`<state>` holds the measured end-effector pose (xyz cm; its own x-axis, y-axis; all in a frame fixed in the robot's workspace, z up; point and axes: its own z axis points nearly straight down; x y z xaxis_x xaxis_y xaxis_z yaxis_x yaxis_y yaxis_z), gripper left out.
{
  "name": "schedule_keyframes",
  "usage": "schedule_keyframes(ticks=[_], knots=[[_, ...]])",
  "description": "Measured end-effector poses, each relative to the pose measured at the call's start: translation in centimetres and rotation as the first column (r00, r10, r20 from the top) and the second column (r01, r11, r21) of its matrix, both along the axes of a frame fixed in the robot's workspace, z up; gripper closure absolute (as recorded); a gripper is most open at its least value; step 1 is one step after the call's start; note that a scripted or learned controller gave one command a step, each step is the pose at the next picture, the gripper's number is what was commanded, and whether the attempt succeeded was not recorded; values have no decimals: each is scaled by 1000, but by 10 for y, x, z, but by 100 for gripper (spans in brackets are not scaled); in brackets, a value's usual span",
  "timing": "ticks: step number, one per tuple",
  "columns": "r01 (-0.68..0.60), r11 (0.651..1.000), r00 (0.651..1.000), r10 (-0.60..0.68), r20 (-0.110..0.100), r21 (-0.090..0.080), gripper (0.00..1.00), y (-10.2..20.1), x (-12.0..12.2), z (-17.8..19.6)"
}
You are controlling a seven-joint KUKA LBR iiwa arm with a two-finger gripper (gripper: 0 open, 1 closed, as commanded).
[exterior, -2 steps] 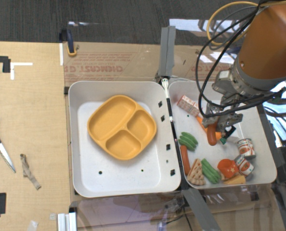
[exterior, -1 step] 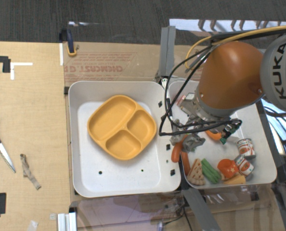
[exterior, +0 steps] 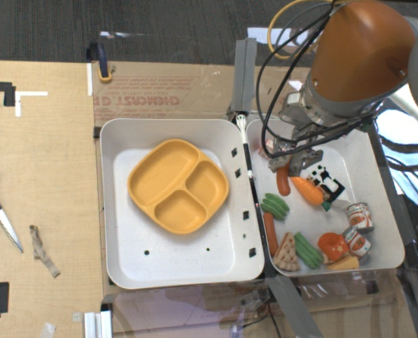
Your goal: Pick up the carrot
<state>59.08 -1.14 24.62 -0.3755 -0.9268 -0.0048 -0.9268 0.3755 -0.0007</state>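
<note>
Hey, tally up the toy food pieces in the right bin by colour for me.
Orange: 1, the carrot
Red: 3, sausage, long strip, tomato
Green: 2, leafy piece, pod
Tan or yellow: 2, sandwich wedge, cheese
Total: 8

The one legible print is red lettering on the cardboard sheet (exterior: 163, 94) lying at the far side of the left bin (exterior: 110, 210). It appears mirrored or upside down, and seems to read "CHEMICAL GR…", though the letters are too faint to confirm.
</note>
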Motion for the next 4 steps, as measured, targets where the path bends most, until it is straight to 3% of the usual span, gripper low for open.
schedule_keyframes(ticks=[1,2,3,4], knots=[[-218,976,976,218,-4,0,100,-56,-90,-52],[-214,977,977,214,-4,4,100,-55,-89,-45],[-545,839,839,545,3,0,100,-25,-108,80],[-350,937,937,350,-4,1,100,12,-60,-51]])
